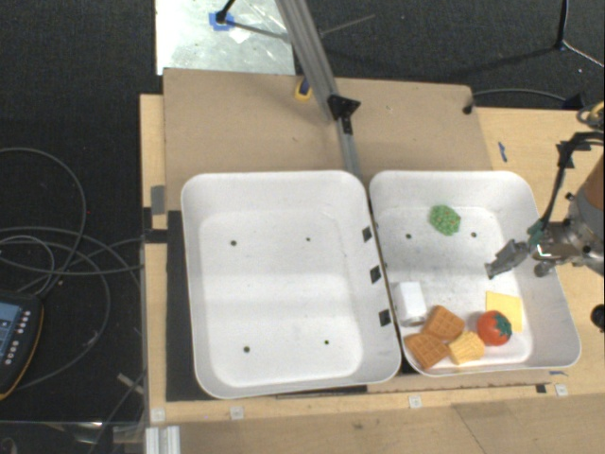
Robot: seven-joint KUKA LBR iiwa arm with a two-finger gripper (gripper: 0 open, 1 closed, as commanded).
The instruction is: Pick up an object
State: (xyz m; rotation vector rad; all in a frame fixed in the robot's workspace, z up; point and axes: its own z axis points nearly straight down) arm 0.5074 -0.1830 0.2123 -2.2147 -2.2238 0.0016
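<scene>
Pincer (501, 261), whether open or closed I cannot tell, hangs over right bin (444, 189) near its right rim, above cheese wedge (504, 305)

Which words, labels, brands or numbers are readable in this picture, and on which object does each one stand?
No text can be read.
The handheld screen device at the left edge shows lit marks, too small and blurred to read.
The toy foods, such as the green piece and the tomato, and the right bin carry no visible labels.

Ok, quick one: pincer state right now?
Pincer: cannot be told whether open or closed; it sits over the right bin, with nothing seen between its tips.
</scene>
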